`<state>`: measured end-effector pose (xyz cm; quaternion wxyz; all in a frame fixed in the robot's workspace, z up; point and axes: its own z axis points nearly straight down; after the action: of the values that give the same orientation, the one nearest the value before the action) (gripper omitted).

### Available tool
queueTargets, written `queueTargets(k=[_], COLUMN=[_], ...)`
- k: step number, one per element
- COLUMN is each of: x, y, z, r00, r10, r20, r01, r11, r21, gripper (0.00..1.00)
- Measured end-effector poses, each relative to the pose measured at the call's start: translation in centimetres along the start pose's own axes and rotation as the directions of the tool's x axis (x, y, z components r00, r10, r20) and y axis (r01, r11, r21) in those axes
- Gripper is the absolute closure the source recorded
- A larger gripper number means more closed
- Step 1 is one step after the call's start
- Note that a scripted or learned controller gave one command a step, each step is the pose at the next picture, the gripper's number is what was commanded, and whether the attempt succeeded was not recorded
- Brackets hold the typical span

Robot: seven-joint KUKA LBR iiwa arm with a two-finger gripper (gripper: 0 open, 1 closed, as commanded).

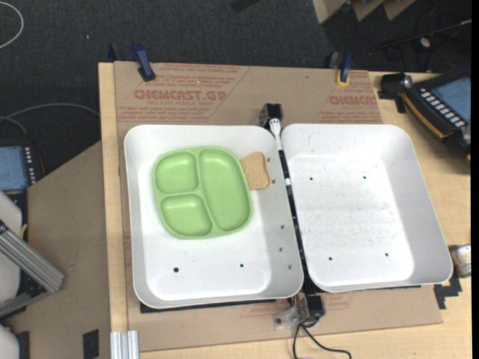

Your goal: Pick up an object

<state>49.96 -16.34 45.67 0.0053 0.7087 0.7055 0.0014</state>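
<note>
A light green divided plate [202,193] with three compartments lies in the left white bin [217,275], toward its upper part. A small tan, cracker-like piece [256,170] rests against the plate's upper right rim, near the bin's right wall. The right white bin [359,208] holds nothing but small dark specks and a few screw holes.
Both bins sit side by side on a brown cardboard sheet [187,92] clamped at the back by blue clips [142,62]. A black bracket [272,114] sits between the bins at the back. Cables and a connector [307,313] lie at the front edge. Dark equipment [441,107] stands at the far right.
</note>
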Motion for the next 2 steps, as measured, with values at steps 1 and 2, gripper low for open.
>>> queueTargets(k=[1,2], x=[2.9,-2.0], y=[-1.9,-0.3], z=[9.3,4.1], r00=[1.000,1.000], r10=[-0.005,-0.001], r20=[-0.009,0.000], r01=[0.005,0.001], r11=[1.000,1.000], r21=[0.019,0.001], gripper=[1.00,1.00])
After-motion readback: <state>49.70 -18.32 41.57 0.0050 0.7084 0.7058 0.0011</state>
